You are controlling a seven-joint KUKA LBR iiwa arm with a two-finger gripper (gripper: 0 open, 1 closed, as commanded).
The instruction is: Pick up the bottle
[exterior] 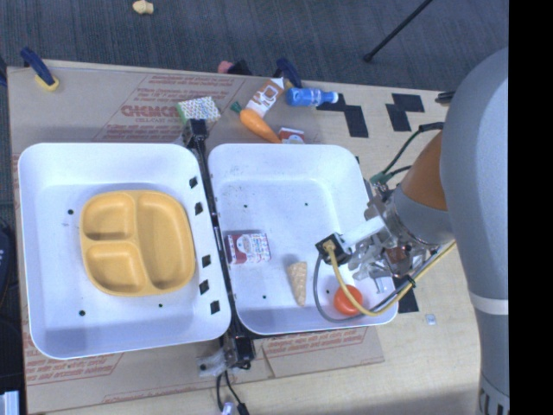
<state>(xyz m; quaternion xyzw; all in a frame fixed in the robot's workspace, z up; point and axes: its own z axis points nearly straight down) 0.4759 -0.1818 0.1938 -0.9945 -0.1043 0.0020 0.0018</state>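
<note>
The blue bottle (309,98) lies on the cardboard beyond the right bin (285,158) — outside both bins, beside a carrot (258,125). The gripper (359,275) hangs low over that bin's near right corner, just above an orange ball (348,300) — its grip state I cannot tell.

From my console I see two smooth, faintly glossy white plastic bins (285,158) on a matt brown cardboard-covered tabletop (130,102), a matt yellow plastic divided plate (138,240), and a shiny blue plastic bottle (307,98).
</note>
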